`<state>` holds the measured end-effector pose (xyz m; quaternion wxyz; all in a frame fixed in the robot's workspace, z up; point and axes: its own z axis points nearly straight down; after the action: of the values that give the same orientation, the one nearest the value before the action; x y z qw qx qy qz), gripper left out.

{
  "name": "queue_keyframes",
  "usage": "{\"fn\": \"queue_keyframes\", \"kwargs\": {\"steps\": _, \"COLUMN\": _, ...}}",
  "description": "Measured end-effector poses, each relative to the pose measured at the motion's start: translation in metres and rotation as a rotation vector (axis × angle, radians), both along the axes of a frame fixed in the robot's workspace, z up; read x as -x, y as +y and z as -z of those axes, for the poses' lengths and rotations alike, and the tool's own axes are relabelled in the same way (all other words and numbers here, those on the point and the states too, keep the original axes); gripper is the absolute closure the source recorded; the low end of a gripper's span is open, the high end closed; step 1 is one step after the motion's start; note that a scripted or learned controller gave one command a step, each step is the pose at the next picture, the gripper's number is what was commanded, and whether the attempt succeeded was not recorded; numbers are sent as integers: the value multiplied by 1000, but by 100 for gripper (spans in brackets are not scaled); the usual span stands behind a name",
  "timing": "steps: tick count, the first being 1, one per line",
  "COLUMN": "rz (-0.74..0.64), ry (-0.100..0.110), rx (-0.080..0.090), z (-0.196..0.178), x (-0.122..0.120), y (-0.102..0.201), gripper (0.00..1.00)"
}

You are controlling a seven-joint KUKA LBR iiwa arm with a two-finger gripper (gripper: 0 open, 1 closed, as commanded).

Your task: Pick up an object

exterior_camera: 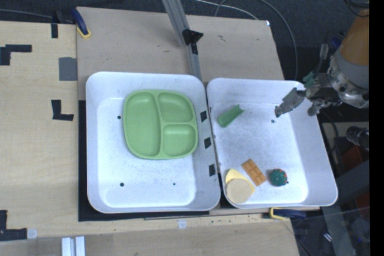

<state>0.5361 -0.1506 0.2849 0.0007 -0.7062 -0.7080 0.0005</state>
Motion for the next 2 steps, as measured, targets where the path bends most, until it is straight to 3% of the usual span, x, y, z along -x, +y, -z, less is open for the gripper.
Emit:
{"fn": "queue_keyframes", "kwargs": {"steps": 1, "rz": 0, "ry": -1, "rx": 0, "z": 0, "x": 0, "y": 0, "gripper": 0}}
{"fn": "queue_keyframes", "kwargs": {"steps": 2, "rz": 2, "ry": 6, "rx": 0, "z": 61, "x": 9, "y": -1, "gripper": 0}}
